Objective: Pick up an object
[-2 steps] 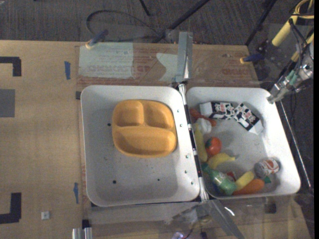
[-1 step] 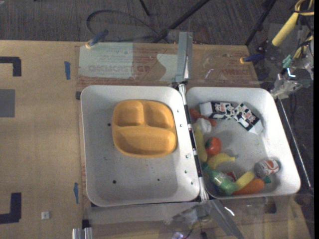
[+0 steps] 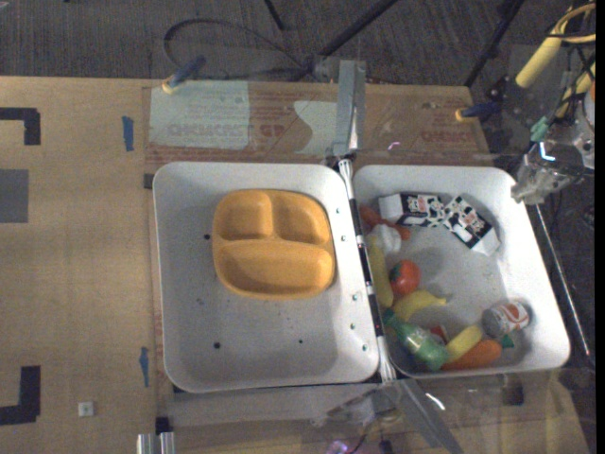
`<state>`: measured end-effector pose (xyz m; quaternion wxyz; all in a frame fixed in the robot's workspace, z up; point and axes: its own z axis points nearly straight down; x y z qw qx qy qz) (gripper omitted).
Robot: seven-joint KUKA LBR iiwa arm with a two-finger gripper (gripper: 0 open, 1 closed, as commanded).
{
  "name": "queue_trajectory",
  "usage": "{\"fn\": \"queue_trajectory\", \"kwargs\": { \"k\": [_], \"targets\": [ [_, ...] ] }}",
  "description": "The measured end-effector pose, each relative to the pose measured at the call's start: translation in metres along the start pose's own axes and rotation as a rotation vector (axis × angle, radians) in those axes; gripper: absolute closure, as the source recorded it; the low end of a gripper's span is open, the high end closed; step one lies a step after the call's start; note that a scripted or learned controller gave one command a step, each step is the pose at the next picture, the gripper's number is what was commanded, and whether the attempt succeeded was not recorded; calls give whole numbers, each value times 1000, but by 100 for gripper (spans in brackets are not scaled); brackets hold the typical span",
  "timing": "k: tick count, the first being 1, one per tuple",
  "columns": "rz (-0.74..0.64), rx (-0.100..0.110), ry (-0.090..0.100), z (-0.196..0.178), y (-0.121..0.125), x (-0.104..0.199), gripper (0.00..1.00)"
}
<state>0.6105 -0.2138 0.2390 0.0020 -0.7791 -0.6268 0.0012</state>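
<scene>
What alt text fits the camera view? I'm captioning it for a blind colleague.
Two white bins sit side by side: the left bin holds an orange divided plate, the right bin a jumble of toy food and small cartons. The gripper hovers at its far right rim.

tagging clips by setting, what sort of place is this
Probably a robotics lab bench: two white bins side by side, toy food in the right one, tripod legs on carpet behind.

We see smooth white plastic bins (image 3: 180, 348), a matt orange plastic plate (image 3: 273, 243), glossy plastic toy food (image 3: 416, 303), a printed paper carton (image 3: 427, 209), and a raw wood table (image 3: 76, 282).
</scene>
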Motion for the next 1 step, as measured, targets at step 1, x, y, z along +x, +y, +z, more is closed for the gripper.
{"fn": "queue_trajectory", "kwargs": {
  "k": [1],
  "targets": [
    [-25,-7,-1,18,45,57,100]
  ]
}}
